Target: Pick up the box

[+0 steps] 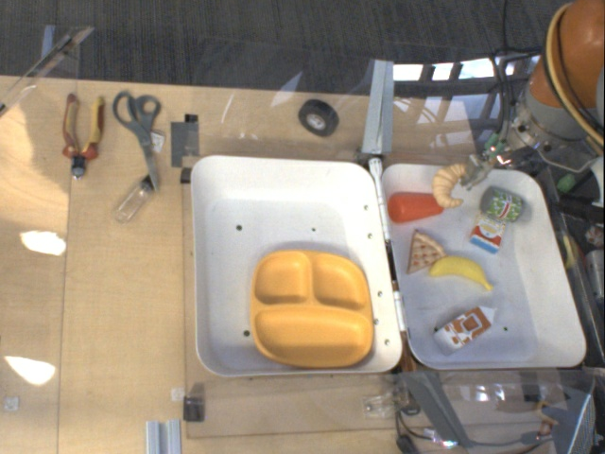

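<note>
Brown-white box point(464, 326) – flat, tilted, near right bin's point(558, 343) front.

The arm point(575, 60) enters at the upper right, its orange band rounded and large above the grey wrist. It leans over the far right corner of the right bin point(558, 282). The gripper point(493, 149) hangs just above that bin's far rim, pointing down and leftward; its fingers are too small to read.

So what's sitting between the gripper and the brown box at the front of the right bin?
In the camera view, going from the gripper to the brown box, you pass the small red-and-white carton and then the banana.
</note>
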You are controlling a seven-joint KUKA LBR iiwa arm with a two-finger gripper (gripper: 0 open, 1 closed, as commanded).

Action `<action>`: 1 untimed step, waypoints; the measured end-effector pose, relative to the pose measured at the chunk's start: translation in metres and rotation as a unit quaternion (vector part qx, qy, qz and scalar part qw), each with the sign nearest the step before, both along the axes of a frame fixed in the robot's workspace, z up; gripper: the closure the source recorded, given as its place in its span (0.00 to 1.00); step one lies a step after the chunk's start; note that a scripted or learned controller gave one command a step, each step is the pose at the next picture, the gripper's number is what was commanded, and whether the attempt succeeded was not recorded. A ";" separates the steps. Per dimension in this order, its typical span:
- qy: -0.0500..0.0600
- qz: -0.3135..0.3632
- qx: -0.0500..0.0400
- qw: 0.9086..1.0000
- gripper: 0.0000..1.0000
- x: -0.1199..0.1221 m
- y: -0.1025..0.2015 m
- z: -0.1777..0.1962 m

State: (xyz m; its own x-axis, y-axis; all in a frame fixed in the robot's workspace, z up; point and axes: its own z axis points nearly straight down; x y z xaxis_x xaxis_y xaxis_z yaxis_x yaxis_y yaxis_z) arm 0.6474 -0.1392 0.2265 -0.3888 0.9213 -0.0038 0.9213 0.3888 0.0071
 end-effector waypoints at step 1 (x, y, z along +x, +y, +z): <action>0.000 0.000 0.000 1.000 0.00 0.000 0.000 0.000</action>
State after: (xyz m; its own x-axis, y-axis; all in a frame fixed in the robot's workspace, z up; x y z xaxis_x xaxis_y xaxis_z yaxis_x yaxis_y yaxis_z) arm 0.6473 -0.1393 0.2264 -0.3884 0.9215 -0.0037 0.9214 0.3885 0.0070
